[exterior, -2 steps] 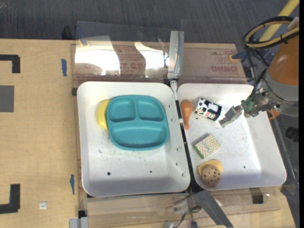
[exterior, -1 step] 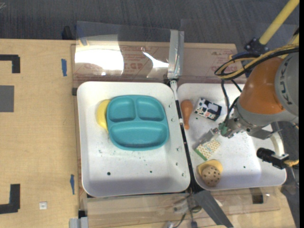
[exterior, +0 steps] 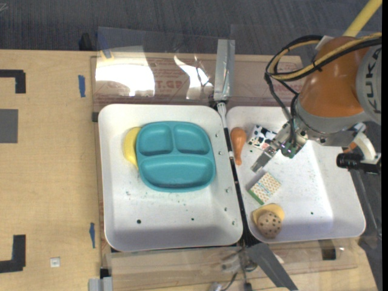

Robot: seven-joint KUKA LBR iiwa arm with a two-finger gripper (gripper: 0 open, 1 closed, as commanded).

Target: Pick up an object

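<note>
My gripper (exterior: 267,157) hangs over the right bin (exterior: 321,217), its fingers spread apart with nothing between them. Just left of it, an orange carrot-shaped toy (exterior: 238,143) lies against the bin's left wall. A small card with coloured dots on black and white (exterior: 262,137) lies right behind the fingers. A pale checked packet (exterior: 265,187) rests a short way in front of the gripper. A yellow holed cheese-like piece (exterior: 268,219) sits near the front left corner.
The left bin (exterior: 121,211) holds a teal divided plate (exterior: 175,155) that partly covers a yellow object (exterior: 130,145). A clear plastic screen (exterior: 163,71) and a metal post (exterior: 223,68) stand behind the bins. Black and yellow cables loop over the orange wrist band (exterior: 330,93).
</note>
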